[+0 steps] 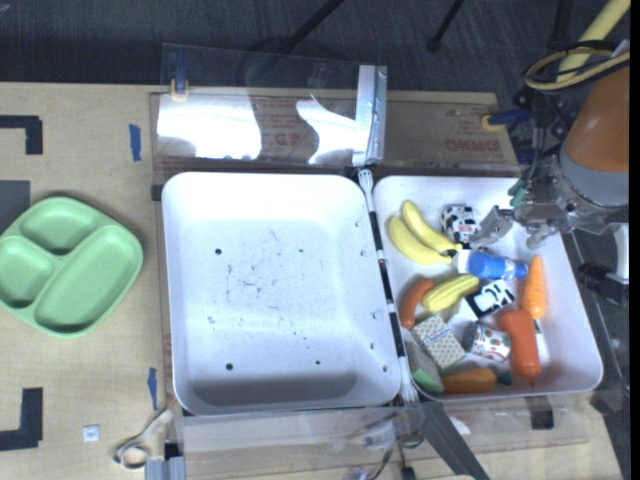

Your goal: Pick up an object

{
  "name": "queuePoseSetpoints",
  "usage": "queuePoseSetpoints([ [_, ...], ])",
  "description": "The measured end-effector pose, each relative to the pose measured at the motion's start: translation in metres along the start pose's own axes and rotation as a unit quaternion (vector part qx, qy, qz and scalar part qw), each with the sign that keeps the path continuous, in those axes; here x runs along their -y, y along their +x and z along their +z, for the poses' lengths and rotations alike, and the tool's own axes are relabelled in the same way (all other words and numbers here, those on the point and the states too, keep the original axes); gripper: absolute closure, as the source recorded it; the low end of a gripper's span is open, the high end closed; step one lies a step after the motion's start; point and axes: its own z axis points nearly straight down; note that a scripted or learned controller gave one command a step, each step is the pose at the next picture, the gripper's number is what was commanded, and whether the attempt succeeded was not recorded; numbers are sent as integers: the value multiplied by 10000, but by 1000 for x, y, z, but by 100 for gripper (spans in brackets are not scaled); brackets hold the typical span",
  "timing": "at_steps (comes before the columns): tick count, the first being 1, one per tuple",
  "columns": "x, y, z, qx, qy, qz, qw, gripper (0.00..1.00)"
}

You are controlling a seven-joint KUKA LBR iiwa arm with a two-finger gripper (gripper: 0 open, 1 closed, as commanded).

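Wooden bench bearing two white bins; green divided plate parked far left. Right bin crowded: bananas, carrot, blue-capped bottle. Gripper poised above bottle, nothing between its tips; spread or pinched unclear.

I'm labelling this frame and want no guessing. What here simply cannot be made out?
- Gripper: small and blurred in the camera view, so its fingers' state is unclear.
- Arm: cut off by the right edge.
- Right bin: the toys overlap; the carrot and patterned block are partly covered by neighbours.
- Small black-and-white toy: too small to identify.
- Clear panel behind the left bin: glare hides what lies behind it.
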Motion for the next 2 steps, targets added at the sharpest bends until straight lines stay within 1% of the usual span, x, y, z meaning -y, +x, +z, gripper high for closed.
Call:
queuePoseSetpoints([
  [1, 52, -61, 77, 11, -21, -308, 9995, 0],
  [2, 19, -74, 99, -28, -143, -790, 9968, 0],
])
